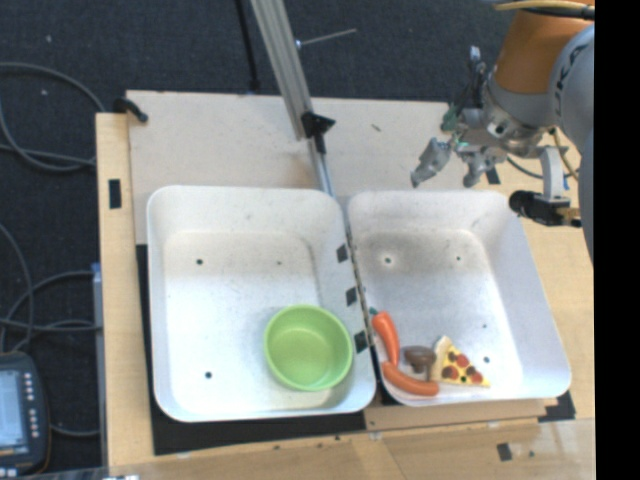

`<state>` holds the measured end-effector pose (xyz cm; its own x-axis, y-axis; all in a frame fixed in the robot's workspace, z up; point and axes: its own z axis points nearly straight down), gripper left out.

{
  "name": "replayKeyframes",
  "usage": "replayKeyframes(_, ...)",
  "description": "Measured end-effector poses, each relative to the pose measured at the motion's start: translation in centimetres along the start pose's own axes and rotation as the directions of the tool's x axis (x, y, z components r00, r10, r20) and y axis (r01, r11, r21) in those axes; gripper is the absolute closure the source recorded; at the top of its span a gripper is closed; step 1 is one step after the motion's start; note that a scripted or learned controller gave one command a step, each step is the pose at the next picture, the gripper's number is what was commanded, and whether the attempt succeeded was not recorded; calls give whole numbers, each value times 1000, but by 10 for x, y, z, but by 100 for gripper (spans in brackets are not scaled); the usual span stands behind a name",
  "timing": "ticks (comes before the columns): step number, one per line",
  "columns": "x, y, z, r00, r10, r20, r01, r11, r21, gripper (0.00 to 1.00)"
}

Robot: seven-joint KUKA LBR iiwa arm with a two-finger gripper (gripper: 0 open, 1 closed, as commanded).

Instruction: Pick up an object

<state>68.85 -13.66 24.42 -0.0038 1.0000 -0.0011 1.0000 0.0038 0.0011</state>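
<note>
Grey claw (452, 169) hangs spread wide and holding nothing, above the right bin's (520, 268) far rim.

Both bins, the left one (200, 238) and the right one (470, 238), look like smooth white plastic, dulled by grey scuffs and specks. The green bowl (308, 346) is plain matt plastic. The table (220, 138) has a pale, matt, wood-like board top. The slanted rail (280, 48) at the far side looks like brushed metal. The floor (60, 28) is dark, rough carpet
</note>
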Motion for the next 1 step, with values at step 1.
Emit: replayKeyframes(1, -1, 0, 0, 1000, 0, 2, 0, 1000, 1, 0)
